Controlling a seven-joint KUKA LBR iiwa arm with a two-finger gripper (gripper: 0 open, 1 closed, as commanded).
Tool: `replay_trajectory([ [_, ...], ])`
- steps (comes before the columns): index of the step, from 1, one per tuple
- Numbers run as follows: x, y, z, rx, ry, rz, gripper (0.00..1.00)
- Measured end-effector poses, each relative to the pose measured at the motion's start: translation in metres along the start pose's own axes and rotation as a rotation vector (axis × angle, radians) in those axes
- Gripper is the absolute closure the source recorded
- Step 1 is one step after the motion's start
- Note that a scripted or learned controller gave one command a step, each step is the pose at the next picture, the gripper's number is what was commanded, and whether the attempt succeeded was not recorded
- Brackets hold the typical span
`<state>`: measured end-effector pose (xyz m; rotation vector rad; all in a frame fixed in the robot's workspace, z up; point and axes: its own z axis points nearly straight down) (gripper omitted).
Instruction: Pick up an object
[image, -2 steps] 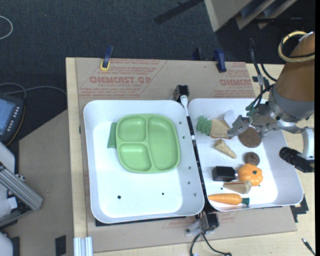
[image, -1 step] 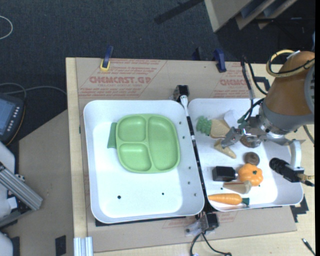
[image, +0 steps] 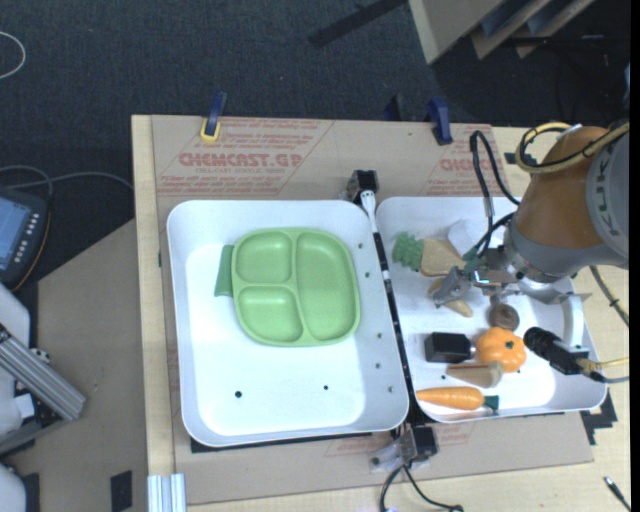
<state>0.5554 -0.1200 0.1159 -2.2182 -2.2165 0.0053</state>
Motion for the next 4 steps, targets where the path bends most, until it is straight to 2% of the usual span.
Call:
replay_trajectory([
  [1, 0.001, 0.000, 0.033, -0.002, 0.000, -0.001, 0.00],
  [2, 0.000, 0.000, 0.021, -0.005, -0.001, 0.001, 1.00],
  [4, -0.001, 0.011, -0.067, -0.012, -0.003, -0.002, 1.00],
])
